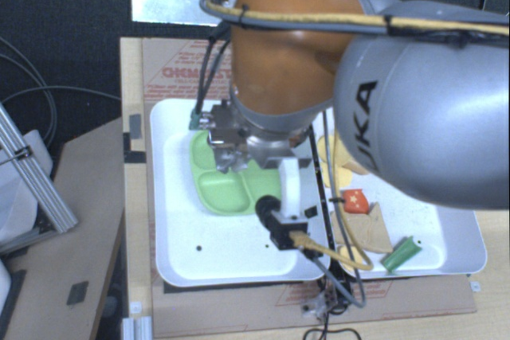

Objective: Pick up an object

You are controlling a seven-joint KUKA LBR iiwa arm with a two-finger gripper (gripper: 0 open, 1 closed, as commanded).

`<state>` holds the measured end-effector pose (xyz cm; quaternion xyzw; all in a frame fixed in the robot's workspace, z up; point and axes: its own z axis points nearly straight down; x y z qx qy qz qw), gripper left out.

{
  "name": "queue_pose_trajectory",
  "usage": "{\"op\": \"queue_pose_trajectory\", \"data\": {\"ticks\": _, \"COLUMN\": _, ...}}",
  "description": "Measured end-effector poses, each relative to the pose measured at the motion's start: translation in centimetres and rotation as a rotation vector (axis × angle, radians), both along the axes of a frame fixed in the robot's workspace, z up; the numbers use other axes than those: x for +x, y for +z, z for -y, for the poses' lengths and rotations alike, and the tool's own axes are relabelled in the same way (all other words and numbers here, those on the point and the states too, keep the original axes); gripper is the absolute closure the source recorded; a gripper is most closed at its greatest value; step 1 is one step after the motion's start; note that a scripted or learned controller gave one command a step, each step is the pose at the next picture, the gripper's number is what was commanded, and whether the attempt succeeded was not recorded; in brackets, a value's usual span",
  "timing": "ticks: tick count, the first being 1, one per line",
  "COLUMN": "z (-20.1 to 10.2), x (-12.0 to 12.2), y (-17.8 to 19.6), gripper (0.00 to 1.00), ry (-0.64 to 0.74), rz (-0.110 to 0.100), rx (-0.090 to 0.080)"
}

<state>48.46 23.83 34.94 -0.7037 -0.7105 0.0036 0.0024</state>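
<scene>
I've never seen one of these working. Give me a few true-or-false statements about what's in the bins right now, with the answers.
1. A green divided tray lies in the left bin. True.
2. The arm reaches over the left bin. True.
3. A small red object lies in the left bin. False: it lies in the right bin.
4. The green stick stands upright. False: it lies flat, slanted, near the right bin's front edge.

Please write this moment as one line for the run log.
arm: over left bin | claw: hidden | green tray: left bin | red piece, green block: right bin | pick: unconfirmed
</scene>
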Motion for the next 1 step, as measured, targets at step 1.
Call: {"op": "queue_pose_trajectory", "data": {"ticks": 1, "z": 1.35, "x": 5.14, "y": 14.90, "gripper": 1.00, "ry": -0.009, "rz": 0.028, "rx": 0.009}}
